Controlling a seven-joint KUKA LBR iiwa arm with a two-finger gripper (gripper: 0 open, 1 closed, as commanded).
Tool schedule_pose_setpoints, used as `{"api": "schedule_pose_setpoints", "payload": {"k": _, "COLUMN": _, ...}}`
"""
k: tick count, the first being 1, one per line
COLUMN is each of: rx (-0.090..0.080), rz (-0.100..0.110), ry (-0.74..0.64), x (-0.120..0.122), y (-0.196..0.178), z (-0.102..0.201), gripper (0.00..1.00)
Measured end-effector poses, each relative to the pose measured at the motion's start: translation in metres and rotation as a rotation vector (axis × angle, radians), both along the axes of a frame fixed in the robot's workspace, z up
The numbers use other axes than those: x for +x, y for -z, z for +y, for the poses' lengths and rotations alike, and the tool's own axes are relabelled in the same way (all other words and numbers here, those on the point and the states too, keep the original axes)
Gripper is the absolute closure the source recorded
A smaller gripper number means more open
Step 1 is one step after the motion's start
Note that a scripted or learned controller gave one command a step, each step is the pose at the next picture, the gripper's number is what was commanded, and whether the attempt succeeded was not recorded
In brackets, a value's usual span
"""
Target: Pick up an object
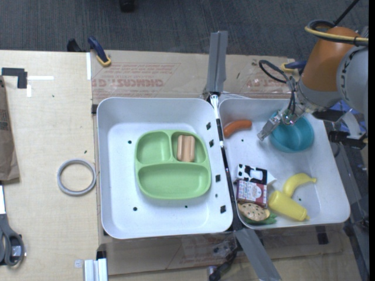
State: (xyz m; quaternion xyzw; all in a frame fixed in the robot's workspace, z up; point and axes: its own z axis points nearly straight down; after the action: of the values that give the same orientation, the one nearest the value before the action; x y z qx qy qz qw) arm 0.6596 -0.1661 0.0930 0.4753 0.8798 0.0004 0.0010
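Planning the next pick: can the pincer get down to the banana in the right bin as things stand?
Probably yes. The banana lies uncovered on top, beside the yellow bottle, with nothing over it. The pincer sits near the teal bowl in that same bin.

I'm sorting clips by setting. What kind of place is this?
Likely a robotics lab bench set up for pick-and-place trials: two white bins on a board, toy food such as a banana and a green divided plate, and the gripper reaching in over a teal object.
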Motion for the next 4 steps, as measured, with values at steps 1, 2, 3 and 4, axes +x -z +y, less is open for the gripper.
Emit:
{"api": "schedule_pose_setpoints", "payload": {"k": 1, "rx": 0.010, "rz": 0.007, "ry": -0.001, "x": -0.001, "y": -0.010, "z": 0.005, "gripper": 1.00}}
{"api": "schedule_pose_setpoints", "payload": {"k": 2, "rx": 0.007, "rz": -0.001, "ry": 0.000, "x": 0.001, "y": -0.011, "z": 0.004, "gripper": 0.00}}
{"api": "schedule_pose_setpoints", "payload": {"k": 3, "rx": -0.002, "rz": -0.002, "ry": -0.100, "x": -0.003, "y": -0.080, "z": 0.000, "gripper": 0.00}}
{"api": "schedule_pose_setpoints", "payload": {"k": 4, "rx": -0.001, "rz": 0.001, "ry": -0.234, "x": -0.002, "y": 0.001, "z": 0.041, "gripper": 0.00}}
